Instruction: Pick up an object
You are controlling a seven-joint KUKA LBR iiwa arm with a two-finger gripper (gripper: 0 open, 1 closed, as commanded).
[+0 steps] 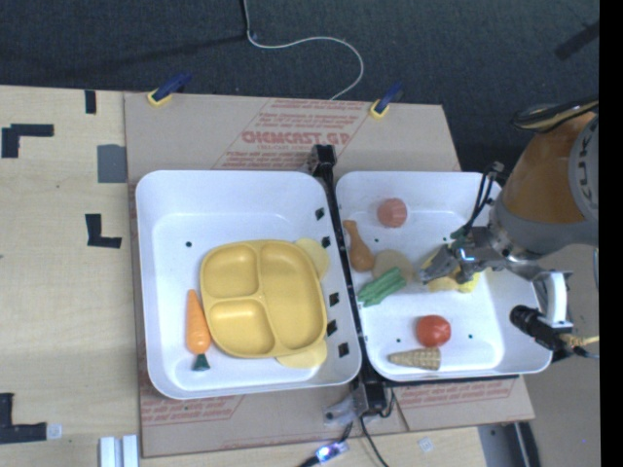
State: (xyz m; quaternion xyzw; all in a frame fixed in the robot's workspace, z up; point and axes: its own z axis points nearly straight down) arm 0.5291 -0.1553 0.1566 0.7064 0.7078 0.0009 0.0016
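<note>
Two white bins [161, 261] sit on brown cardboard [195, 129] printed with red lettering. A yellow divided tray [261, 297] and an orange carrot [197, 324] with a green tip fill one. The other holds a pinkish-red ball [392, 212], a red tomato [433, 330], a green vegetable [381, 286] and a tan cone [417, 359]. The arm [550, 197] is grey and orange.

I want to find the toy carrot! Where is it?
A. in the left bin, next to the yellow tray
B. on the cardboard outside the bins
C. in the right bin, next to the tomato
A, because the orange carrot lies in the left bin, right along the left edge of the yellow divided tray.
</note>
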